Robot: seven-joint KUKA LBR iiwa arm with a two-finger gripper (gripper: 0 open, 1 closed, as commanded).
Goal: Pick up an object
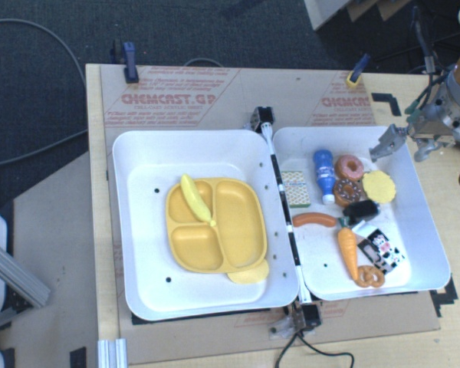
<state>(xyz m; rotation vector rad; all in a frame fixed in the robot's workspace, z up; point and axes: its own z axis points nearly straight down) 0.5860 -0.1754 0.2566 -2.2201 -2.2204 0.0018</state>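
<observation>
Jaws [405, 140] of the grey arm hang above the top right corner of the right bin [433, 228], spread wide with nothing between them, one finger slanting toward the bin's rim and the other lying further right. No object has been lifted yet; the candidates all lie in that bin: a blue bottle [323, 175] beside a glazed doughnut [348, 167], a yellow disc [378, 186], a sausage [314, 221], a carrot [348, 253], a pretzel [369, 277] and a small black-and-white packet [383, 250]. The left bin [130, 205] carries a yellow divided plate [230, 228] with a banana [195, 198] on it. A clean grasp likely means choosing a piece with room on both sides, perhaps the sausage, which lies apart from the cluster, turning the fingers across its narrow width and descending straight, since the crowded pieces could be nudged aside.
</observation>
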